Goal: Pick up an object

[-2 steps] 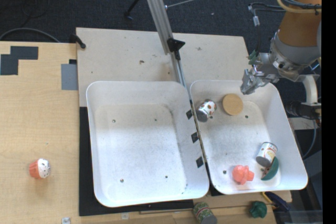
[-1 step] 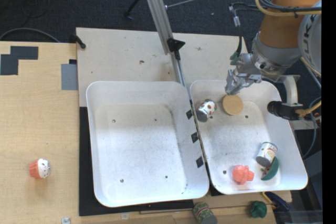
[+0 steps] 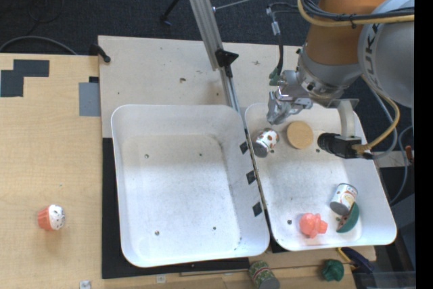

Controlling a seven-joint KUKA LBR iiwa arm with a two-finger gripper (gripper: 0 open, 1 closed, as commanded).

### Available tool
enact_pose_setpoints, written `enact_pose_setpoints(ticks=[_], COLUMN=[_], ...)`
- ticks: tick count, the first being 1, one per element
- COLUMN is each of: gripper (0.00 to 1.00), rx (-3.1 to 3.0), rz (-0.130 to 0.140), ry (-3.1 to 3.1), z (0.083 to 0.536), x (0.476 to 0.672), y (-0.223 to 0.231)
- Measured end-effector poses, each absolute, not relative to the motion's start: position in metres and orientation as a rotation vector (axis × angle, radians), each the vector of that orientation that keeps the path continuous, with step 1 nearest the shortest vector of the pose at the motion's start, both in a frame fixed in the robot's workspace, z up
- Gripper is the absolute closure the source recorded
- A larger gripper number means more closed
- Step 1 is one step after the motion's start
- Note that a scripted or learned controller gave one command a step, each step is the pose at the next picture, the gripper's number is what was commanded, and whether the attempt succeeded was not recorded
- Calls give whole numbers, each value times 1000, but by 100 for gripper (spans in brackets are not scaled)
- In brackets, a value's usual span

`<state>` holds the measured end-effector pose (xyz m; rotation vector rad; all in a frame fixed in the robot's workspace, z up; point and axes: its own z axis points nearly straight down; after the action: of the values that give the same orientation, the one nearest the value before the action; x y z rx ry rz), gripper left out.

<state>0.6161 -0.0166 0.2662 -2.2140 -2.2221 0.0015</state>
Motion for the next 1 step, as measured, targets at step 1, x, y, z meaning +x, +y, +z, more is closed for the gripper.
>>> enact_pose_setpoints(ticks=[1], gripper=[100], rx=[-2213], rz=[3], ry=[-2223], z=[263], x=[614], y=[29])
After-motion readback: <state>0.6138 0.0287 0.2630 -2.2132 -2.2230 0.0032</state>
